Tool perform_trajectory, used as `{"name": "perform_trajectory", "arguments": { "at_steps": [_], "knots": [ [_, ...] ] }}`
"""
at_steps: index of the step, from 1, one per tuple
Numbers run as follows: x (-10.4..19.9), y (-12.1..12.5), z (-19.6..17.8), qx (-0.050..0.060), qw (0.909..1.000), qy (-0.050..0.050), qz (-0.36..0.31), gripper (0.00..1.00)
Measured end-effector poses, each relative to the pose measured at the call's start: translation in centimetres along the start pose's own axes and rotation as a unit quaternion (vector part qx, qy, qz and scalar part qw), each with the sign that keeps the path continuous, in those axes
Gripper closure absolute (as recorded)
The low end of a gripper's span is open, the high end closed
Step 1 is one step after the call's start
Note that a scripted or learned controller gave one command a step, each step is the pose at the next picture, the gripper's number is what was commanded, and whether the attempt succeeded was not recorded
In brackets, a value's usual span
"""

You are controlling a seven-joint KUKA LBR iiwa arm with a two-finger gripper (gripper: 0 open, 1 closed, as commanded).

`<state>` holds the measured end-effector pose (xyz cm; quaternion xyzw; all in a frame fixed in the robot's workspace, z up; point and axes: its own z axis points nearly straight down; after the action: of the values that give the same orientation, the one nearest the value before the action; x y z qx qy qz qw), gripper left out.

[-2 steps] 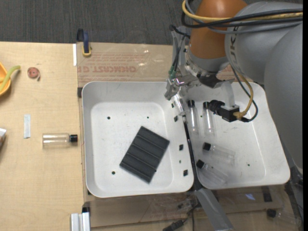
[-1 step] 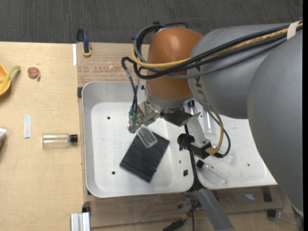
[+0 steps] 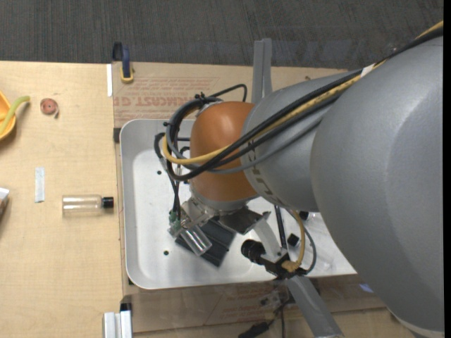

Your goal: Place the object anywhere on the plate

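Note:
My gripper (image 3: 196, 241) hangs low over the front middle of a white bin (image 3: 141, 189), pointing down and to the left, close to the bin floor. The orange wrist band (image 3: 220, 153) and the grey arm (image 3: 366, 174) cover most of the bin's middle and right. What lies beneath the gripper is hidden by its own dark body. The bare part of the bin floor at the left shows only a couple of small dark dots.
On the wooden bench left of the bin lie a clear bottle with a black cap (image 3: 86, 203), a small white strip (image 3: 39, 185), a red disc (image 3: 48, 106) and a yellow object (image 3: 7, 115) at the edge. Loose cables (image 3: 176, 132) loop around the wrist.

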<state>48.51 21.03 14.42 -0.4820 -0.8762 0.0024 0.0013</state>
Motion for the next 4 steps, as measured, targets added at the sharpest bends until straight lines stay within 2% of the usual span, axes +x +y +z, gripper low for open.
{"name": "perform_trajectory", "arguments": {
  "at_steps": [1,2,3,4],
  "knots": [
    [-5.9,6.5,-12.3,-0.003,0.9897,-0.001,-0.143,1.0],
    [-2.3,3.0,-2.2,-0.001,0.9717,0.0,-0.236,1.0],
    [-7.7,14.3,5.1,-0.004,0.9538,-0.002,-0.3,1.0],
    [-11.4,8.9,-24.1,-0.003,0.9452,-0.002,-0.326,1.0]
  ]
}}
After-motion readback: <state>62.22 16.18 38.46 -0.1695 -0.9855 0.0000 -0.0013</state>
